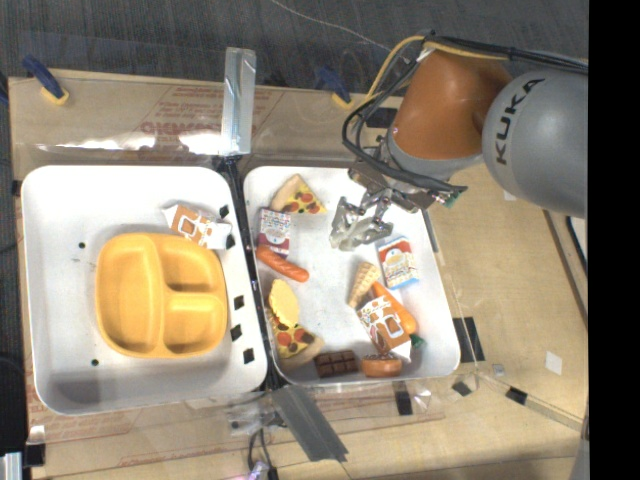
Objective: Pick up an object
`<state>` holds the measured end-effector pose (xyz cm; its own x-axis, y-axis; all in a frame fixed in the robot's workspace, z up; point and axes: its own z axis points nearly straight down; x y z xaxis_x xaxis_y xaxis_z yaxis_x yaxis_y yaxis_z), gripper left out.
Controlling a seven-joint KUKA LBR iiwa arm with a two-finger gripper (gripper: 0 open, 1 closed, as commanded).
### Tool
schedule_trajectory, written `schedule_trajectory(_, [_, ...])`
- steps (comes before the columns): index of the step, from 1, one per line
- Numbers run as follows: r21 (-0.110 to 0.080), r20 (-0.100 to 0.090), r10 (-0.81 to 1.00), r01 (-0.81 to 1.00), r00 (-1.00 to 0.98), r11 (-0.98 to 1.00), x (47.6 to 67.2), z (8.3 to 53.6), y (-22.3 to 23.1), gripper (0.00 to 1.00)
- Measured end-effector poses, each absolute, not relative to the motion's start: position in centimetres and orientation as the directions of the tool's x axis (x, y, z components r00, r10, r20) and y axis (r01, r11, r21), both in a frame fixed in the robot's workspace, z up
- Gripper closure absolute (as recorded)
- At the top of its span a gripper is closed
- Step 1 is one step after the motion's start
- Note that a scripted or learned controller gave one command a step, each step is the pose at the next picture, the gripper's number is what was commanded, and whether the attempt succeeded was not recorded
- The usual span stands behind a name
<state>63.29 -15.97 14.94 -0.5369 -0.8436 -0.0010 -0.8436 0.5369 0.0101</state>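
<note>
gripper (360,224) – grip unclear | pizza slices (297,198): 2 | cartons (398,264): 4 | yellow tray (160,294): 1

Bright, even overhead light; glare on the tape (238,93) well left of the gripper (360,223); soft shadows beneath it.

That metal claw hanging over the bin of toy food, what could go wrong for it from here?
1. The gripper hangs over a bare patch of the right bin, between the pizza slice and the small carton. Going straight down, it would likely close on nothing.

2. The food is crowded: the cone lies right beside the carton, so a grab there might nudge or catch both.

3. The sausage lies flat and may slip away.
</note>
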Motion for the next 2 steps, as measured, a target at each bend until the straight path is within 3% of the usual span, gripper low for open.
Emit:
schedule_trajectory(1, [-0.014,-0.005,-0.826,-0.826,-0.563,0.563,62.2,29.1,-17.0,1.0])
schedule_trajectory(2, [-0.003,-0.001,-0.948,-0.948,-0.319,0.319,65.8,31.3,-21.0,1.0])
